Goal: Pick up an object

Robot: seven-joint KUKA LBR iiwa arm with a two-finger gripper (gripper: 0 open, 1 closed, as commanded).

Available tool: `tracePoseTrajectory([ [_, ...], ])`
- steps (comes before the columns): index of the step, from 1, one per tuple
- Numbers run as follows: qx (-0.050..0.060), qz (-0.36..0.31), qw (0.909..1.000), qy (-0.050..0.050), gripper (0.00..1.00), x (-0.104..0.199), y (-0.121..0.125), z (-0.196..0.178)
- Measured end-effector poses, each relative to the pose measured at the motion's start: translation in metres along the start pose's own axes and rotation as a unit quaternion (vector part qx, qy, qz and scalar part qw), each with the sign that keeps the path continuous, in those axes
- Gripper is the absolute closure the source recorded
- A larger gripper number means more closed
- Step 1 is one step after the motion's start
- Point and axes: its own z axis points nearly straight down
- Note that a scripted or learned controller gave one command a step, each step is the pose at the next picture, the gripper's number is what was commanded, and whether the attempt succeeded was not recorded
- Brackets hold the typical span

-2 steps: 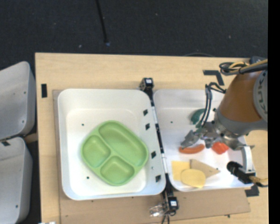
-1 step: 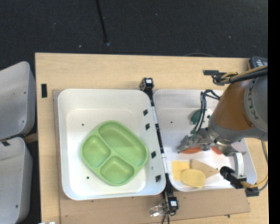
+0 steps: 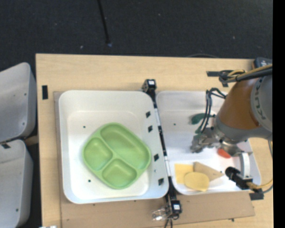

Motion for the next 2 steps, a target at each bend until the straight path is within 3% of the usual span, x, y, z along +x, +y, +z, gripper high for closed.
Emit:
tracePoseTrajectory([
  [2,0.005,-0.006,1.0000,0.002,1.00,-0.009,0.018,-0.099],
])
